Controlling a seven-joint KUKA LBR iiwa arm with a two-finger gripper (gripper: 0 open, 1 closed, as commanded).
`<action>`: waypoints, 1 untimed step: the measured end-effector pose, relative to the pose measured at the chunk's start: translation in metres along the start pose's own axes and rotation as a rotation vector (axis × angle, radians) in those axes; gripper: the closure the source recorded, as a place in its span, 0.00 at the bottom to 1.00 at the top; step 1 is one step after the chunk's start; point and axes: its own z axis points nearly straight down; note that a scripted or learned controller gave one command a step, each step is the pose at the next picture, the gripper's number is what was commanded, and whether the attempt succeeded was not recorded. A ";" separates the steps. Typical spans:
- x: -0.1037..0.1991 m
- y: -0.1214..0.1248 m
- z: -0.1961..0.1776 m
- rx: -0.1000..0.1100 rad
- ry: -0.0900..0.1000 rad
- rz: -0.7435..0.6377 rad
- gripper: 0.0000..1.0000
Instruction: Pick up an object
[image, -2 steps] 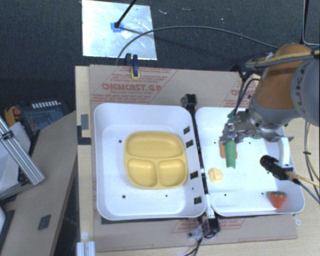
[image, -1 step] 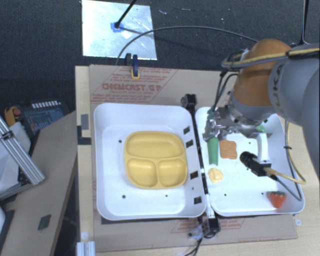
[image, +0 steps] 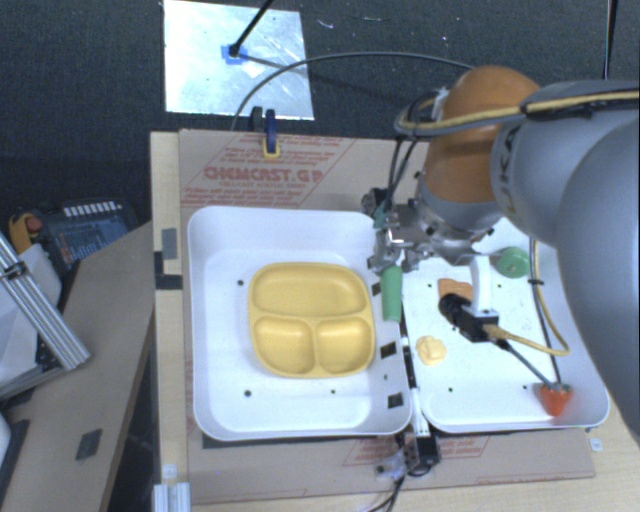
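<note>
My gripper (image: 392, 260) hangs over the seam between the two bins, at the right edge of the left bin (image: 215, 330). A long green vegetable-like piece (image: 390, 296) stands upright under it, its top end between the fingers, so the gripper is shut on it. The piece's lower end sits by the divider between the bins. In the right bin (image: 500, 395) lie a small orange piece (image: 455, 290), a pale yellow lump (image: 431, 349), a round green item (image: 513, 262) and a red-orange item (image: 555, 398) at the near right corner.
A yellow three-compartment plate (image: 310, 320) lies in the middle of the left bin, just left of the gripper. The arm's bulk covers the far right part of the right bin. Cardboard (image: 270, 175) lies under both bins.
</note>
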 end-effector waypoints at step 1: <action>0.049 0.019 0.004 0.000 0.001 -0.001 1.00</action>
